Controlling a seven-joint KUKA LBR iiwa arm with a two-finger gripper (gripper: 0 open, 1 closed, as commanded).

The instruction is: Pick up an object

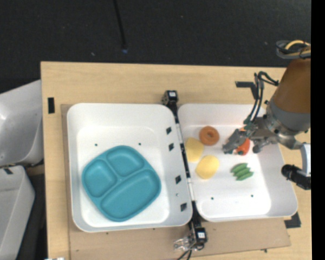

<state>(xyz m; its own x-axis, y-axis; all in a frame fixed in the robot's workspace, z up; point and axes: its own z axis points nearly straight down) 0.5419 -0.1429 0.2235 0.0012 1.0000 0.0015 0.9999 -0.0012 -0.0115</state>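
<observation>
Over the right bin (281,199) the arm (292,93) leans in from the right, its gripper (239,143) low above an orange-red object (244,145); whether it is open or closed I cannot tell. Nearby lie a brown ring (209,135), two yellow pieces (207,167) and green pods (241,171). A blue divided plate (121,182) sits in the left bin (76,145) on the wooden bench (108,83).

arm (292,99) reaching from right, claw (235,144) lowered

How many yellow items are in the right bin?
2: a pale yellow piece by the divider, and a yellow lemon-like one just below it. The gripper could hide more.
</observation>
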